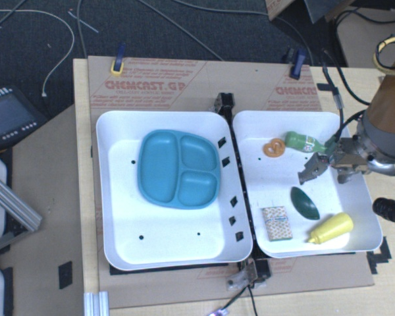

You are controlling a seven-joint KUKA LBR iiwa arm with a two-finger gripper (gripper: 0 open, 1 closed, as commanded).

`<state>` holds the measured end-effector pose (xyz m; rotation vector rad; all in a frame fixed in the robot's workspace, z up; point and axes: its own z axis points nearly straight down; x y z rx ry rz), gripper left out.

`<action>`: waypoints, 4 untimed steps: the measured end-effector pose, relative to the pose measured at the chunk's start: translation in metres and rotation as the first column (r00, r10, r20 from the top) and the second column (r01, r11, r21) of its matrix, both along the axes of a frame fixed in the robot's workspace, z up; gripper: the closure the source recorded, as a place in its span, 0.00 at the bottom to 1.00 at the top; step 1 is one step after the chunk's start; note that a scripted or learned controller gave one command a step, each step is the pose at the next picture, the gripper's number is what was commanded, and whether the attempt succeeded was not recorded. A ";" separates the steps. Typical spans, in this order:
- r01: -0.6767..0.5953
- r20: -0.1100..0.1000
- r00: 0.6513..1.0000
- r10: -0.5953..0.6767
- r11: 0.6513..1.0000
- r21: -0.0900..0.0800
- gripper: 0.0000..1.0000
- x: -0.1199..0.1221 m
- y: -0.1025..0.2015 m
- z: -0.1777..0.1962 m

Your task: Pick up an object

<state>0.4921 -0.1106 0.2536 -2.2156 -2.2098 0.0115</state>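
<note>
Green bottle, lying, beside gripper

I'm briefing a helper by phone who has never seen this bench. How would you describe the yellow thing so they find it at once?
Start with the right-hand white bin, the one without the blue plate. Look in its near right corner: the yellow bottle lies there on its side, just right of a small patterned packet and below a dark green spoon. It is the only yellow item in either bin.
</note>
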 end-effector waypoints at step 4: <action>-0.002 0.018 1.000 0.002 1.000 -0.003 0.00 0.015 -0.001 -0.159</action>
